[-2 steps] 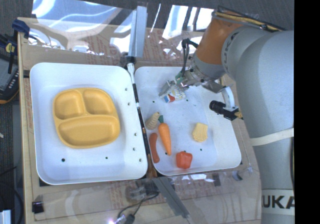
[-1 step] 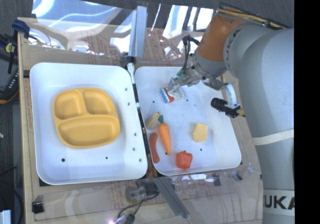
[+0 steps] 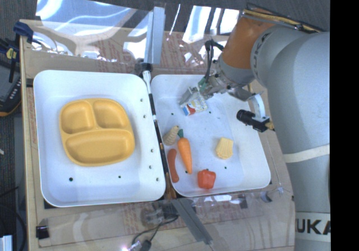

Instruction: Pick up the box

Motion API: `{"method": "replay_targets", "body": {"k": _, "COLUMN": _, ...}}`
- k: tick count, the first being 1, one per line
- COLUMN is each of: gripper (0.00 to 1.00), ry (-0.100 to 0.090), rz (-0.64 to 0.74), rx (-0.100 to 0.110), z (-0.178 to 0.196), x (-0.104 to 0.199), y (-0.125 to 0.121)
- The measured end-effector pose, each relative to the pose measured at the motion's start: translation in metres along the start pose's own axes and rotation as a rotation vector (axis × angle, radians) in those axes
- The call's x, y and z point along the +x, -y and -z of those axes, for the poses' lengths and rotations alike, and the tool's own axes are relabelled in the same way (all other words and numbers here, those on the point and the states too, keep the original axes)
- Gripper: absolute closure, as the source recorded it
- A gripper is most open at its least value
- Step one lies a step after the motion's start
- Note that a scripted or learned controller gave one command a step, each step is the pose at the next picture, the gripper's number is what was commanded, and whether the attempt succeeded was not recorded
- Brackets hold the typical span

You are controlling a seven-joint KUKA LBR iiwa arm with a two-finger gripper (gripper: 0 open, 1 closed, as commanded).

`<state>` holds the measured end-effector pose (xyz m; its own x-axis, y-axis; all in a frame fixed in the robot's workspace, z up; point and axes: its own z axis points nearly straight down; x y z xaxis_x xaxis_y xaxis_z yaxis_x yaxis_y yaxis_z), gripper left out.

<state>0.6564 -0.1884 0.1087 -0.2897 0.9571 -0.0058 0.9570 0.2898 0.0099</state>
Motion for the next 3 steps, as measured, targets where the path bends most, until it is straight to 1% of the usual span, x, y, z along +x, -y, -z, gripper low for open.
{"method": "replay_targets", "body": {"k": 1, "gripper": 0.00, "ry": -0.002, "rz": 0.043, "rx": 0.005, "z": -0.012, "x": 0.006, "y": 0.005}}
{"method": "replay_targets", "body": {"k": 2, "gripper": 1.00, "ry": -0.001, "rz": 0.046, "rx": 0.001, "z": 0.001, "x": 0.006, "y": 0.003}}
{"method": "replay_targets", "body": {"k": 3, "gripper": 0.00, "ry": -0.001, "rz": 0.046, "rx": 0.001, "z": 0.001, "x": 0.006, "y": 0.003}}
